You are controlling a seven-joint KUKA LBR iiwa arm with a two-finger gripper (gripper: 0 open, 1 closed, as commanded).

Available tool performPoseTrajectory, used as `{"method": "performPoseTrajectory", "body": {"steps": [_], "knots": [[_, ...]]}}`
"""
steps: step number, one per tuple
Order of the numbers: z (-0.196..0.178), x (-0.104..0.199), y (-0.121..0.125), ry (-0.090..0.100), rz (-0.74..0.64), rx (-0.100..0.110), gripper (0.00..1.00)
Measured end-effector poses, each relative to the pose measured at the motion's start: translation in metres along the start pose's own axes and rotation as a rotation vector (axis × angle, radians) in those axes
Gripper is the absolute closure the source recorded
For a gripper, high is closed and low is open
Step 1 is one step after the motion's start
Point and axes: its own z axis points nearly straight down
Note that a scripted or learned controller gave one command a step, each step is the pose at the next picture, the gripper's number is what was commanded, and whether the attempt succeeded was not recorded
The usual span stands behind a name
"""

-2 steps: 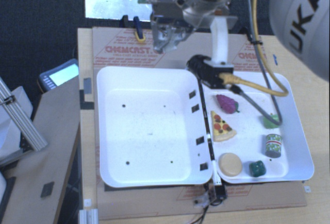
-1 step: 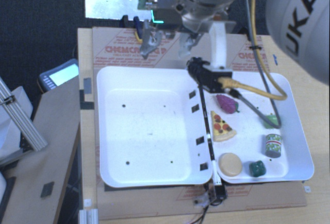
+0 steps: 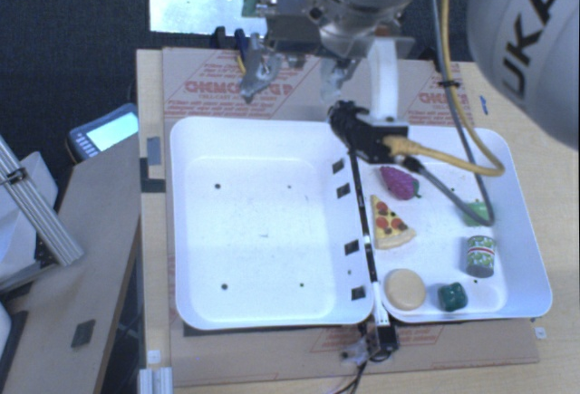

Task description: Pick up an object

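Your gripper hangs above bench behind left bin, fingers spread, nothing between them (pizza slice well apart).

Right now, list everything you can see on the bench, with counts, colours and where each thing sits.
Bins: two, white, side by side on the bench.
Pizza slice: one, yellow with red spots, right bin, middle.
Purple toy: one, purple, right bin, above the pizza slice.
Green piece: one, green, right bin, near its right wall.
Can: one, green and red label, right bin, right side.
Bun: one, tan, right bin, front.
Teal block: one, dark teal, right bin, front, right of the bun.
Cable: one, yellow, across the right bin's back.
Arm: one, grey, from the right.
Gripper: one, above the bins' back edge.
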Motion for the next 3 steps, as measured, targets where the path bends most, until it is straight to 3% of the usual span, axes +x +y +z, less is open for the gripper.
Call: {"method": "performPoseTrajectory", "body": {"steps": [1, 2, 3], "knots": [[-0.012, 0.000, 0.000, 0.002, -0.005, -0.003, 1.00], [-0.011, 0.000, 0.000, 0.001, -0.006, -0.002, 0.00], [-0.023, 0.001, 0.000, 0.003, -0.011, -0.005, 1.00]]}}
